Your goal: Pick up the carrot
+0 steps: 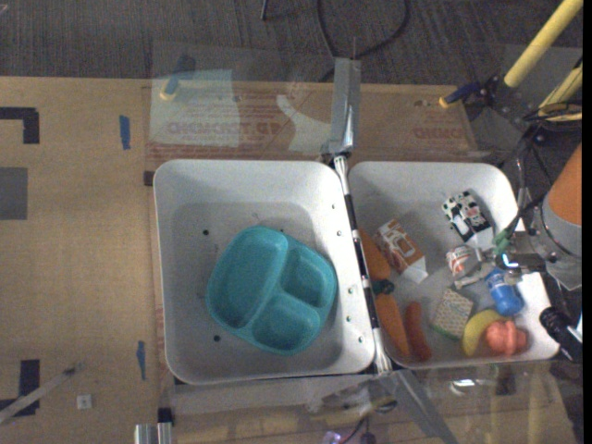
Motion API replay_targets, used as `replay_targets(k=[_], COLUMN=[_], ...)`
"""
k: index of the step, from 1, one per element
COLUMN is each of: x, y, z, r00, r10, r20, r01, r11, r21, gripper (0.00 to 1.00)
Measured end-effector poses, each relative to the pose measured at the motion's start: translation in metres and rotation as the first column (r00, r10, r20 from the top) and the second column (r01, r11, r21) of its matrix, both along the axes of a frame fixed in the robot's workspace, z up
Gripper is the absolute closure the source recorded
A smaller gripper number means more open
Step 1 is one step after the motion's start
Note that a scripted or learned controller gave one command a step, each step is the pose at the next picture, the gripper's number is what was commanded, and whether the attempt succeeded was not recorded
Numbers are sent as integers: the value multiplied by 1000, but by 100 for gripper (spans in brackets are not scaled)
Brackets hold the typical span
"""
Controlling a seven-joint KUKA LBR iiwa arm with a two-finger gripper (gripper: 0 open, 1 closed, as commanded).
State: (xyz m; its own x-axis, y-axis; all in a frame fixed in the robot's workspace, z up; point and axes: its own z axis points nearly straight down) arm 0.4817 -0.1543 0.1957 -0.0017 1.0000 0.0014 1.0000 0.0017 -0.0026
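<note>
Camera view: carrot [392, 326] lies lengthwise along bin's [435, 176] left wall, apparently

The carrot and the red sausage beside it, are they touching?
Cannot tell. In the camera view the carrot and sausage lie side by side, too close and blurred to show contact or a gap.

One fixed camera looks down slantwise on both white bins [176, 192].

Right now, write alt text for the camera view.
A carrot lies along the left wall of the right bin, among toy foods including a banana and a small box. The left bin holds a teal divided plate. The arm reaches in from the right.
</note>
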Motion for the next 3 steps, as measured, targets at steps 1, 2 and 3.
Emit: replay_targets(k=[1, 2, 3], x=[3, 4, 7], y=[44, 49, 53], z=[-96, -100, -100], r00=[984, 995, 990], r10=[176, 95, -135], r20=[15, 27, 41], r01=[-176, -95, 135], r11=[984, 995, 991], r21=[-8, -17, -8], gripper=[0, 0, 0])
